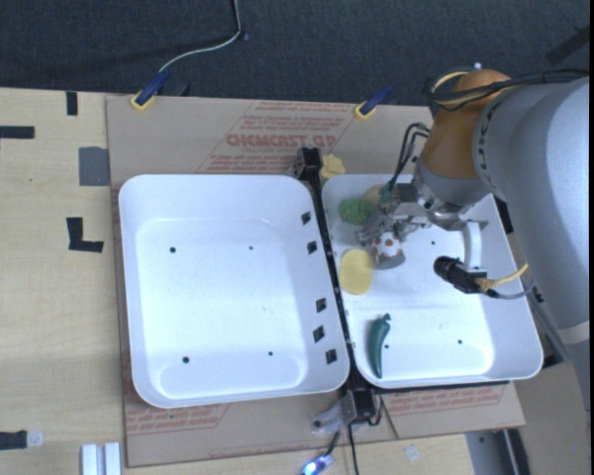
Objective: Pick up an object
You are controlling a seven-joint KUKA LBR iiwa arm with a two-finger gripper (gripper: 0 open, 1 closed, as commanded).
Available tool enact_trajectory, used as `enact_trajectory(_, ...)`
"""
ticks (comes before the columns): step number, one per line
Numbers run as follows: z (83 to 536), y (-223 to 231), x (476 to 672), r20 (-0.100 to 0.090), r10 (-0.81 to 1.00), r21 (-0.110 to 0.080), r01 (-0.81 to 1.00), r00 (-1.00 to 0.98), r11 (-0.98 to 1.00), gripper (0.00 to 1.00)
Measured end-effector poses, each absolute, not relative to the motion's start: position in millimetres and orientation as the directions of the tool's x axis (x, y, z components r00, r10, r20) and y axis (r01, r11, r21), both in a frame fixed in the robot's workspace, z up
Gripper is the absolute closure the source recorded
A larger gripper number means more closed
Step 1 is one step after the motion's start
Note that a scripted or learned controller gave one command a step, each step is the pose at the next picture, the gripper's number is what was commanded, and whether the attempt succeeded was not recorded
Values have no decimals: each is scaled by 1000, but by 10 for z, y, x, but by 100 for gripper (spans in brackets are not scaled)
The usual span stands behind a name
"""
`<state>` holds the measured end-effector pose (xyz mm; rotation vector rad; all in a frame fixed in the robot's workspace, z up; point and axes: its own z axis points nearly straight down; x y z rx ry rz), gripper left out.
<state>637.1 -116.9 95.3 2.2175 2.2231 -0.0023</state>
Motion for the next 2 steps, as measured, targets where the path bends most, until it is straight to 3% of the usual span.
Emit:
enact_trajectory(1, 1897, -714, 5866, 2, 1000, 2, 1000, -4, 4, 100)
enact_trajectory(2, 1836, 365, 5719, 5, 1000, -3, 1000, -13, 13, 100)
